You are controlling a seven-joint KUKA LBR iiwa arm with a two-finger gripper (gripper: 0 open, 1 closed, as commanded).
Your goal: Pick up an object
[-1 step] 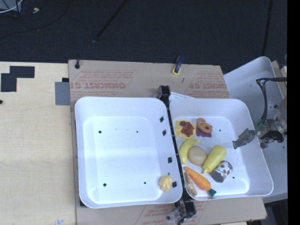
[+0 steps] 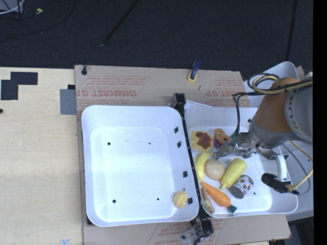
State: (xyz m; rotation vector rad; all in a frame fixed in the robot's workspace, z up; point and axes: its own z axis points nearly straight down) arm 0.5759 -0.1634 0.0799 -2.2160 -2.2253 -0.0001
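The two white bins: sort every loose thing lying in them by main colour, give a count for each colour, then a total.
Yellow: 3: the pale yellow lump in the left bin; the yellow pepper-shaped toy and the yellow-green rounded piece in the right bin.
Orange: 2: the orange toy carrot, the small orange curved piece.
Beige: 1: the beige egg-shaped ball.
Red and yellow: 1: the flat patch.
Grey, red-speckled: 1: the round piece.
Total: 8

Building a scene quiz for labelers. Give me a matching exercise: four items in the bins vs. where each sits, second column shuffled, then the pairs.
Column 1:
1. carrot
2. pale yellow lump
3. red and yellow piece
4. beige egg-shaped item

Column 2:
A. left bin, near-right corner
B. right bin, far-left part
C. right bin, near edge, lying at a slant
D. right bin, between the pale green piece and the yellow corn-like piece

Pairs: 1-C, 2-A, 3-B, 4-D
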